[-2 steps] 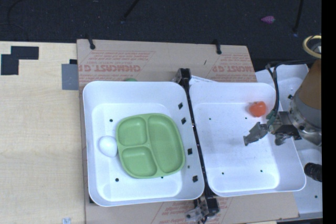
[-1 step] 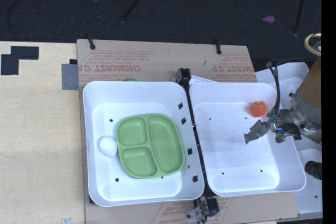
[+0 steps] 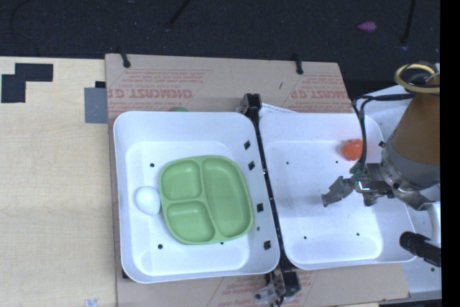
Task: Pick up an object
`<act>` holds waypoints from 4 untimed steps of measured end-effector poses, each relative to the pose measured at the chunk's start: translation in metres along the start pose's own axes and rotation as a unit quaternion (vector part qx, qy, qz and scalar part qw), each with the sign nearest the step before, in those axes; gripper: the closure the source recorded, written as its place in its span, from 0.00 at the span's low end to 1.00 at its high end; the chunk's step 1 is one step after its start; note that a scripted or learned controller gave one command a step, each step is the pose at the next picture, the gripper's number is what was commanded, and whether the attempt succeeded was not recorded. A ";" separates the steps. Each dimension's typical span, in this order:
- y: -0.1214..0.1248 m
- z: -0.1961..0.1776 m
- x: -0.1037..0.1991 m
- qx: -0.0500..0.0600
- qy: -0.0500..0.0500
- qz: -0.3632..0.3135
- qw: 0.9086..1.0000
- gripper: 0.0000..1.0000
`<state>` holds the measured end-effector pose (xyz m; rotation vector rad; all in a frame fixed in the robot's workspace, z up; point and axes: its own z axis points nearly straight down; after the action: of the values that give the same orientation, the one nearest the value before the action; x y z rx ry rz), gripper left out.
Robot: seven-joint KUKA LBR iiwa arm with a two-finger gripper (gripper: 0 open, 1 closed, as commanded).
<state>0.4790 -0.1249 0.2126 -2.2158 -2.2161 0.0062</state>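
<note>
A small orange object (image 3: 351,149) lies near the far right of the right bin (image 3: 327,255). In the left bin (image 3: 129,133) a green three-part plate (image 3: 205,198) rests flat, and a white egg-shaped object (image 3: 148,200) touches its left edge. My gripper (image 3: 351,197) hangs over the right half of the right bin, in front of the orange object and apart from it. It is open, its two dark fingers spread with nothing between them.
A black divider (image 3: 262,183) with clips runs between the two bins. The arm's grey and orange body (image 3: 420,133) covers the right bin's right edge. Brown cardboard (image 3: 215,86) lies under and behind both bins.
</note>
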 end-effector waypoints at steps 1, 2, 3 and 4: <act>0.004 0.061 0.007 0.001 0.000 0.000 1.000 0.00; 0.004 0.116 -0.002 0.000 0.000 0.001 1.000 0.00; 0.004 0.104 -0.003 -0.001 0.000 0.003 1.000 1.00; 0.009 0.061 -0.004 -0.005 -0.001 0.000 1.000 1.00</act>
<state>0.4871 -0.1283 0.1515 -2.2207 -2.2227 -0.0010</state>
